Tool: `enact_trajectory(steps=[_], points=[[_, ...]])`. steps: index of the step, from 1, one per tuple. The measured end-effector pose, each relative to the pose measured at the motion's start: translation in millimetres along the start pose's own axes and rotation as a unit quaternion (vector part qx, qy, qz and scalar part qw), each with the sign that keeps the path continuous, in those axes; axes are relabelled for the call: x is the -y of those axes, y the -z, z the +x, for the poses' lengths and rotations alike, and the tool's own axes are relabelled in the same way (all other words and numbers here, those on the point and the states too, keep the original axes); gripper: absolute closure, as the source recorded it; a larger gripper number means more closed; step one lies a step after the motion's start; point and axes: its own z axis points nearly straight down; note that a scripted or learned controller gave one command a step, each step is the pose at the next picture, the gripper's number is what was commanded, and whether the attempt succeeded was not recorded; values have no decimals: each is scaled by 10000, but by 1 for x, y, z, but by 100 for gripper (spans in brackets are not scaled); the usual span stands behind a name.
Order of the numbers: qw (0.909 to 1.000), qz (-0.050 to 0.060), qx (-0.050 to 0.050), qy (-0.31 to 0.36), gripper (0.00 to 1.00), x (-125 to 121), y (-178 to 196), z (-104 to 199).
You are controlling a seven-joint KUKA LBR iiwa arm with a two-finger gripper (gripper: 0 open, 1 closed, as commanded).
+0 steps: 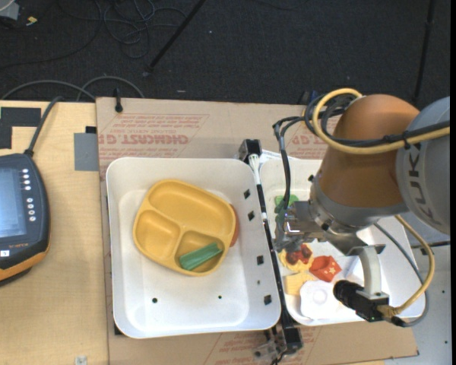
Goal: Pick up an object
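Note:
My gripper point(290, 234) hangs low over the left part of the right bin point(410, 299), under the bulky orange-banded wrist. Just below it lie a brown and red piece point(295, 258) and a red object point(324, 265). A pale yellow piece point(292, 283) and a white round object point(315, 296) lie nearer the front. A green item point(283, 201) peeks out just behind the gripper. The arm hides much of this bin.
The left bin point(137, 303) holds a yellow divided plate point(167, 215) with a green object point(201, 256) in its front compartment. A raised divider point(262, 234) separates the bins. A handheld control pendant point(11, 211) rests on the bench at far left.

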Motion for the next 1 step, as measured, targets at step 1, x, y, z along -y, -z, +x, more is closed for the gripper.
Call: enact_trajectory(steps=[1], points=[[10000,-34,10,-26,100,-1,98,10]])
